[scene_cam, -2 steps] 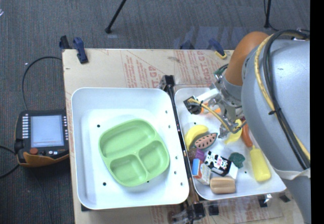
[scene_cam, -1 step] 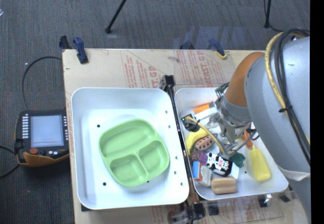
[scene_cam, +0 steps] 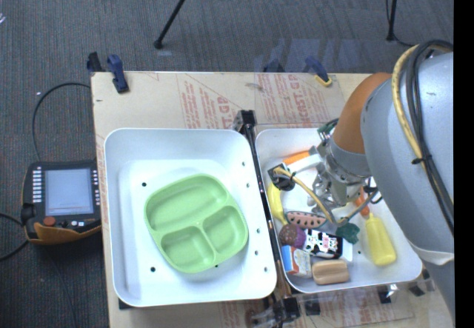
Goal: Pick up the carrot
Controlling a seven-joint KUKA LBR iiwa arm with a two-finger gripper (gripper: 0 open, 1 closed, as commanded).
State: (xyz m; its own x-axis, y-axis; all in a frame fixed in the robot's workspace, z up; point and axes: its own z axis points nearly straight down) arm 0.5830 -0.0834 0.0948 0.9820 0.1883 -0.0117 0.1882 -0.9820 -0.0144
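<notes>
Both bins [scene_cam: 118, 171] are white. The left bin contains a pale green divided plate [scene_cam: 195, 223]. The right bin contains an orange carrot [scene_cam: 298, 158], a yellow bottle [scene_cam: 378, 239], a yellow banana [scene_cam: 275, 201], a black-and-white patterned carton [scene_cam: 323, 242] and a tan block [scene_cam: 330, 272]. The arm [scene_cam: 400, 149] is grey with an orange band. The table [scene_cam: 185, 97] is light brown with red print.

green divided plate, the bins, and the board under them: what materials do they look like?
Green plate: likely moulded plastic, matte, with soft rounded compartment edges and uniform colour. Bins: probably thin formed plastic, smooth white with slight sheen and rounded corners. Board: looks like cardboard or fibreboard, dull tan with red printed lettering, clamped at the edge; hard to tell which.
</notes>
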